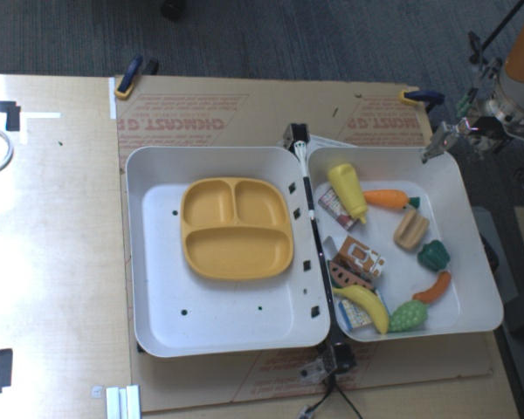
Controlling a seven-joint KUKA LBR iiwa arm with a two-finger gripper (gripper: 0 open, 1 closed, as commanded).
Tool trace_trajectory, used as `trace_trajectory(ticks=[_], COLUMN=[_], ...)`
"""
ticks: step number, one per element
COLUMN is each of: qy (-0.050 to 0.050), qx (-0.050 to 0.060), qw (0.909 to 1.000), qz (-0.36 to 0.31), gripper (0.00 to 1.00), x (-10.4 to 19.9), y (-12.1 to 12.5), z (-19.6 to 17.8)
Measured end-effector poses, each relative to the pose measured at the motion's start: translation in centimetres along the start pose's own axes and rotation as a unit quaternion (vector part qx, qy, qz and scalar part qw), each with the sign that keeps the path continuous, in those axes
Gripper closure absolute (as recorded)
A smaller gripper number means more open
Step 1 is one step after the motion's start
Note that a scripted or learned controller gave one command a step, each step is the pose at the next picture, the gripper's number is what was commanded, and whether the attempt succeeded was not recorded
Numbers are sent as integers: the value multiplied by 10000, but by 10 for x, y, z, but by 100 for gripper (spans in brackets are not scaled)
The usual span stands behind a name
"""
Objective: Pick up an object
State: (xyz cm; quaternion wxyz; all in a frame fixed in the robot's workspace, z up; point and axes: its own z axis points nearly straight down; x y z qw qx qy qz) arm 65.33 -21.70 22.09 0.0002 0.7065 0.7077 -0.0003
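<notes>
Hanging off the right bin's far right corner, nothing picked yet.

Nearest the camera lie the banana (367, 304) and green grapes (408, 316), then the bread (410, 230); the carrot (390, 199) lies long axis left-right, down-left of my gripper (450, 133), which sits above the rim of the right bin (472, 234). How wide it stands I cannot tell.

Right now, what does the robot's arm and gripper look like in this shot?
At the view's upper right, the gripper is a thin, dark metal assembly with slim fingers, joined to a bulkier grey-and-white wrist. An orange band sits above it, and thin dark cables run alongside.
</notes>
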Motion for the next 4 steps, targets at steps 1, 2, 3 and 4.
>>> trace_trajectory(ticks=[1, 2, 3, 4], qy=[0, -11, -13, -4], qx=[-5, -38, -49, -12], qw=[9893, 9862, 9863, 9832], qz=[-1459, -1655, -1647, -1823], gripper=[0, 0, 100, 100], x=[58, 76, 76, 128], y=[6, -38, -37, -47], z=[109, 125, 115, 1])
